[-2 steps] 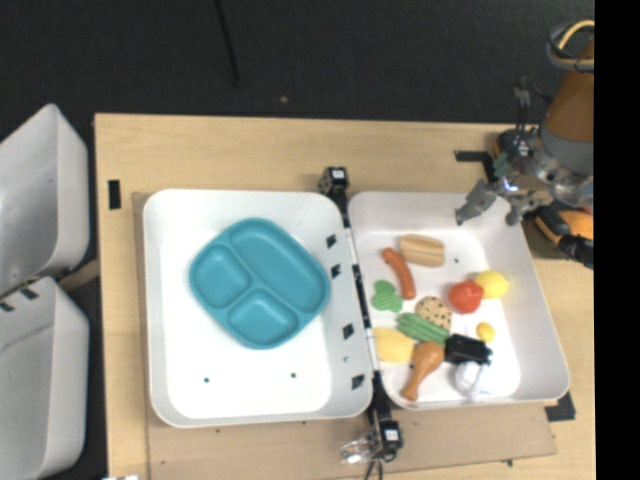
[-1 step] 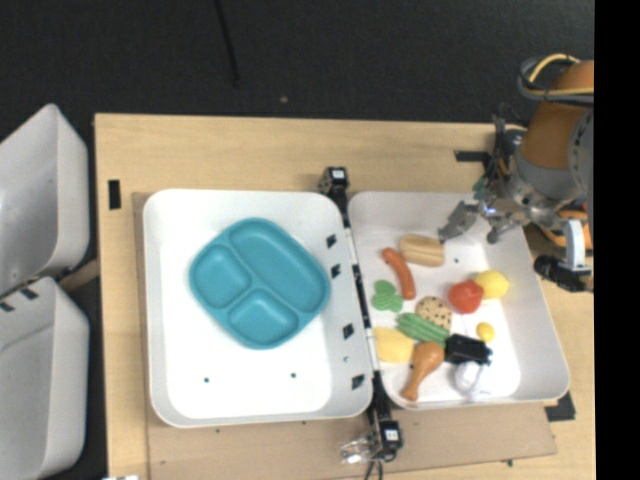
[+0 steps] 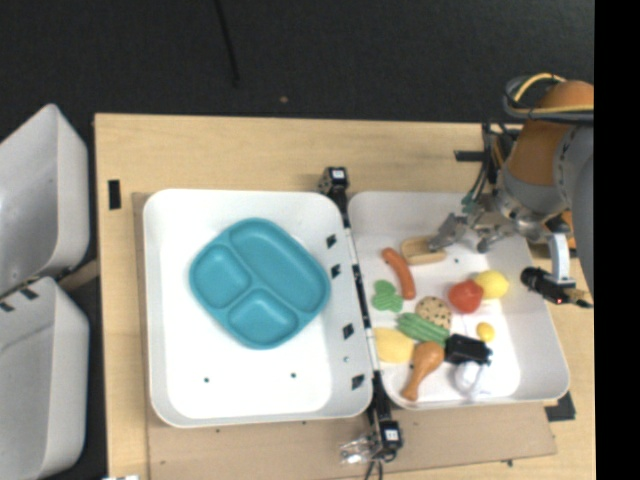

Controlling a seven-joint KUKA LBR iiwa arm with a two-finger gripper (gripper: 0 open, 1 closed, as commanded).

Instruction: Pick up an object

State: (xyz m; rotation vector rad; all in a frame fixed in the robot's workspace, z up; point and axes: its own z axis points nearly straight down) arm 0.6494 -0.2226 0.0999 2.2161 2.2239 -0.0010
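Note:
The right bin (image 3: 535,368) holds several toy foods: a red sausage (image 3: 398,272), a tan bread slice (image 3: 424,253), a red tomato (image 3: 465,296), a yellow lemon (image 3: 491,285), a speckled cookie (image 3: 433,311), a green pod (image 3: 422,328) and a brown drumstick (image 3: 424,365). My gripper (image 3: 466,234) hangs over the far part of this bin, just right of and above the bread slice. Its two grey fingers are spread open, and nothing sits between them.
The left bin (image 3: 180,368) carries a blue divided plate (image 3: 260,281). A green leafy piece (image 3: 386,295), a yellow piece (image 3: 393,345), a black object (image 3: 467,349) and a small yellow ball (image 3: 485,331) also lie in the right bin. Black clips line the divider between the bins.

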